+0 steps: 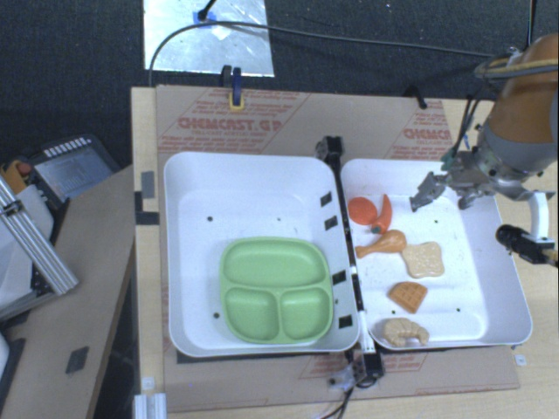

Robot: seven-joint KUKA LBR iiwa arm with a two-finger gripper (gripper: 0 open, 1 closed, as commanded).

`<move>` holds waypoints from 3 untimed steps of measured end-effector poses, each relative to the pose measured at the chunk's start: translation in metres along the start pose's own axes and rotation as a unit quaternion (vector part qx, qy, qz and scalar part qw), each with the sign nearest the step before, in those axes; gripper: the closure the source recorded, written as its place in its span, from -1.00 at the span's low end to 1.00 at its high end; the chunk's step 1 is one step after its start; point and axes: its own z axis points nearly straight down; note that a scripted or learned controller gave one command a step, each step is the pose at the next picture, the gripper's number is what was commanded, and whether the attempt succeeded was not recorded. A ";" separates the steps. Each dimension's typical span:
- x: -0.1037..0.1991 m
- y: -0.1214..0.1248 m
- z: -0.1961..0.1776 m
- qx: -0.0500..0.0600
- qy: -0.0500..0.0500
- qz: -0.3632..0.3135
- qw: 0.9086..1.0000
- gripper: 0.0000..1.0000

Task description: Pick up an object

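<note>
The grey two-finger pincer (pixel 445 190) hovered spread and held nothing over the right white plastic bin (pixel 498 299). Below and left of it lay the round orange toy fruit (pixel 361 209), apart from its fingers.

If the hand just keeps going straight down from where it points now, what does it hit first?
Probably bare floor of the right bin. The hand points downward over the bin's upper part, apart from the orange toy to its left. Depth is unclear from this slanted view.

Robotics lab: test bench (pixel 105 234); taped white bins (pixel 253 182); loose cables (pixel 262 29).
</note>
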 end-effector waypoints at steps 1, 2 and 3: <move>0.000 0.003 -0.008 -0.007 -0.001 -0.001 1.000 -1.00; 0.003 0.003 0.055 -0.004 0.000 0.000 1.000 -1.00; 0.012 -0.003 0.107 -0.004 0.000 0.000 1.000 -1.00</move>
